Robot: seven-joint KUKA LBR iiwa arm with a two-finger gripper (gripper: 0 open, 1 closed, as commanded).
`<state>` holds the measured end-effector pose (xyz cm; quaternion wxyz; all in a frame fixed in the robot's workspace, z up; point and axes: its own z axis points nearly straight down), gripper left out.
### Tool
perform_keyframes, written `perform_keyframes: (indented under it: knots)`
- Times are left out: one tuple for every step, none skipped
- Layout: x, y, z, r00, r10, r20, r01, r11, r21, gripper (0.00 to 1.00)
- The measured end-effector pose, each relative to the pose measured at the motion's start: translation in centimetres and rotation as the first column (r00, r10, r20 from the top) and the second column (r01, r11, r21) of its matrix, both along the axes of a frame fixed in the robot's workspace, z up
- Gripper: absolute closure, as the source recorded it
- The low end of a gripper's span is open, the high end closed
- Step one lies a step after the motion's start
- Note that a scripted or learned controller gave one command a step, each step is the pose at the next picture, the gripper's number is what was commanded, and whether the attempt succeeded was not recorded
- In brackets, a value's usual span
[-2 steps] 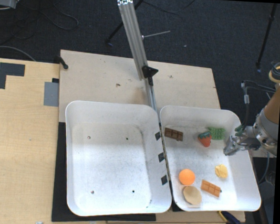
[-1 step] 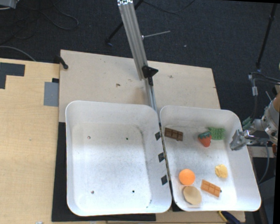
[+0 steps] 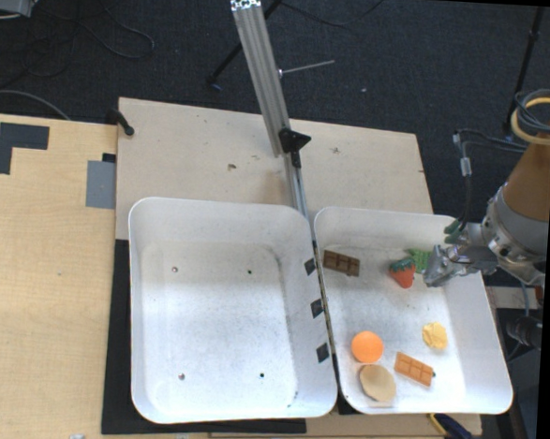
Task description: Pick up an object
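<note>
Right bin (image 3: 488,393): gripper (image 3: 438,269) is positioned at its upper right, just beside a red-and-green strawberry toy (image 3: 405,270); finger state cannot be told; brown chocolate bar (image 3: 340,263), orange ball (image 3: 368,346), beige shell (image 3: 377,383), orange wafer (image 3: 414,368), yellow piece (image 3: 435,336) are scattered within.

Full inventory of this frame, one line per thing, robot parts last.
left bin: 1, white, left half of bench
right bin: 1, white, right half, beside the left bin
chocolate bar: 1, brown, right bin, upper left
strawberry: 1, red with green top, right bin, upper middle, beside the gripper
ball: 1, orange, right bin, lower left
waffle piece: 1, orange-brown, right bin, lower middle
round piece: 1, beige, right bin, near front rim
lumpy piece: 1, yellow, right bin, right of centre
rail: 1, silver, slanting above the bins
gripper: 1, grey, over right bin's upper right
arm: 1, grey and orange, right edge
</note>
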<state>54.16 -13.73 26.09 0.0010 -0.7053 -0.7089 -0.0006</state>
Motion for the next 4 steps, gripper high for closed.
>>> perform_keyframes:
  knots:
    - [1.9, 4.5, -1.4, 1.000, -0.001, -0.003, 0.001, 1.000, 0.000, 1.00]
    - [3.3, 9.6, -2.9, 1.000, -0.001, -0.005, 0.001, 1.000, 0.000, 1.00]
    - [4.6, 14.4, -4.0, 1.000, -0.001, -0.003, 0.001, 1.000, -0.001, 1.00]
    - [5.9, 19.4, -2.7, 1.000, -0.001, -0.001, 0.001, 1.000, 0.000, 1.00]
